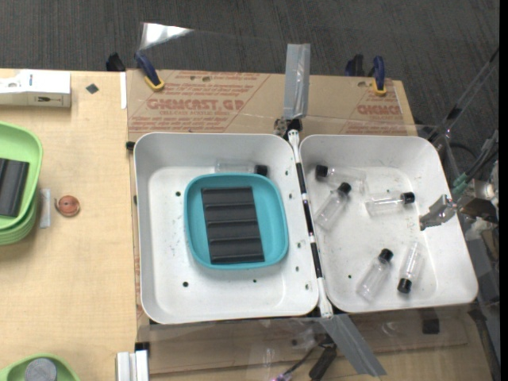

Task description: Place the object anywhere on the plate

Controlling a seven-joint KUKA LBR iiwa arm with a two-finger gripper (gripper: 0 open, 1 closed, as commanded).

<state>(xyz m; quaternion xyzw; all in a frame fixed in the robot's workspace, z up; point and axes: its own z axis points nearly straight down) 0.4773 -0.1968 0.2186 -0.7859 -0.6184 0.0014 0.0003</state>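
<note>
Red print on the cardboard (262,101) behind the bins is reading "GHEMCAST GP". The left bin (159,284) is holding a teal plate (274,213) with a black ribbed insert. The right bin (444,173) is holding clear, black-capped vials (332,205), several lying scattered. The gripper (435,215) is sitting at that bin's right rim; its opening cannot be told.

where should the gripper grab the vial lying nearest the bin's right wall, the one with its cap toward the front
Grip the vial across its clear body, mid-length, coming straight down from above. It lies flat, near-lengthwise along the right bin wall, so the fingers likely close best across its narrow width, clear of the neighbouring vial.
</note>
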